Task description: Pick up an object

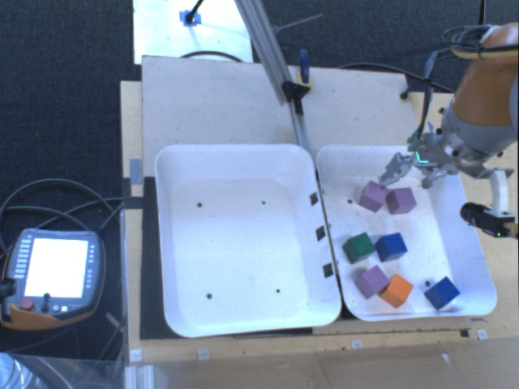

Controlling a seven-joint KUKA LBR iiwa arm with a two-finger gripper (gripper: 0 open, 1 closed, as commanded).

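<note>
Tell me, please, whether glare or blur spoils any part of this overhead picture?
Camera view: the pendant screen is blown out to plain white, and the floor patch at the top is overexposed; the cubes in the right bin stay sharp with soft shadows; the hand looks slightly blurred.

Two white bins: left bin [243, 241] and right bin [470, 290]. Seven cubes, all in the right bin: three purple [373, 195] [401, 201] [372, 280], two blue [391, 246] [442, 292], one green [358, 247], one orange [396, 290]. One pendant [53, 278] beside the bench. One gripper [413, 168].
</note>
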